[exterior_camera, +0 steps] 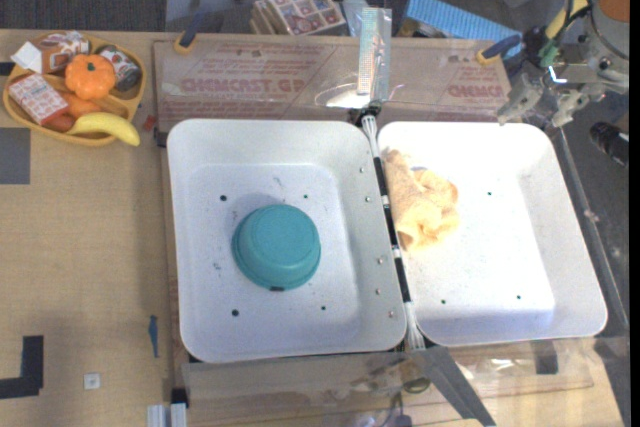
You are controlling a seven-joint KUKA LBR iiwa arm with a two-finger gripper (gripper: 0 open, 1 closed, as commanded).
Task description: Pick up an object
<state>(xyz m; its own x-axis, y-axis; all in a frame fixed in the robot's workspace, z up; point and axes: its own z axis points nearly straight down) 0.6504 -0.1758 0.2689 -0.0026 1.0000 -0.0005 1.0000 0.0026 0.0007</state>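
While two bins (pixel 190 215) sit, one bowl (pixel 277 247), one cloth (pixel 422 198).

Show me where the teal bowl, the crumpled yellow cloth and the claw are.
teal bowl (pixel 277 246): camera view, middle of its upturned base, in the left bin.
crumpled yellow cloth (pixel 422 199): camera view, centre of the bundle, in the right bin by the divider.
claw (pixel 535 103): camera view, between its fingertips, above the right bin's far corner.
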